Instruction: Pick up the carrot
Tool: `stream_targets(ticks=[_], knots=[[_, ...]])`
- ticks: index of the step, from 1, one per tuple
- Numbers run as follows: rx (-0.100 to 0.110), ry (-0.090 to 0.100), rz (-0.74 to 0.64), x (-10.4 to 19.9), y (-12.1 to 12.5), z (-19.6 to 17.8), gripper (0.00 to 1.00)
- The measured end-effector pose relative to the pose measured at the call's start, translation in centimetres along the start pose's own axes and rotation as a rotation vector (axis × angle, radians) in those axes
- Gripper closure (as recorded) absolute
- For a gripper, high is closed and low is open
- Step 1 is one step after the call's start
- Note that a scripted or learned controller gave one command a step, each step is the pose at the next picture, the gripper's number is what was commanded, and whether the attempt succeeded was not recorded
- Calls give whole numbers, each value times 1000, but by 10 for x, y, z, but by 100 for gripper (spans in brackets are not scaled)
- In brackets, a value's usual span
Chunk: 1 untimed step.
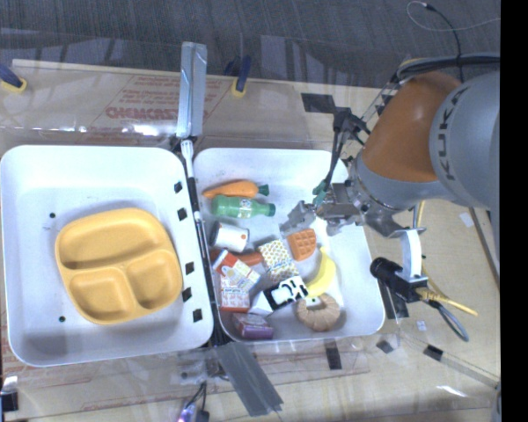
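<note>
The carrot [231, 188], orange with a green tip, lies near the back left of the right bin [277, 164]. It rests just behind a green bottle [243, 207]. My gripper [310, 214] hangs over the middle of the right bin, to the right of the carrot and well apart from it. It sits just above an orange waffle piece [304, 243]. Nothing is visibly held in it.
The right bin also holds a white cup [232, 236], a banana [324, 275], a bagel [319, 313], a patterned cracker [275, 255], a red box [233, 285] and a purple item [252, 325]. A yellow divided tray [116, 262] fills the left bin [35, 183].
</note>
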State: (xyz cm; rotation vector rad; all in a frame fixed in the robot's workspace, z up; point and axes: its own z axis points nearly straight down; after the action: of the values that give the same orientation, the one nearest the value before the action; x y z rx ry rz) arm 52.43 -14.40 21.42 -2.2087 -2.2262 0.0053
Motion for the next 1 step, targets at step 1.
stream_targets(ticks=[1], knots=[[-1, -2, 287, 44, 43, 39, 0]])
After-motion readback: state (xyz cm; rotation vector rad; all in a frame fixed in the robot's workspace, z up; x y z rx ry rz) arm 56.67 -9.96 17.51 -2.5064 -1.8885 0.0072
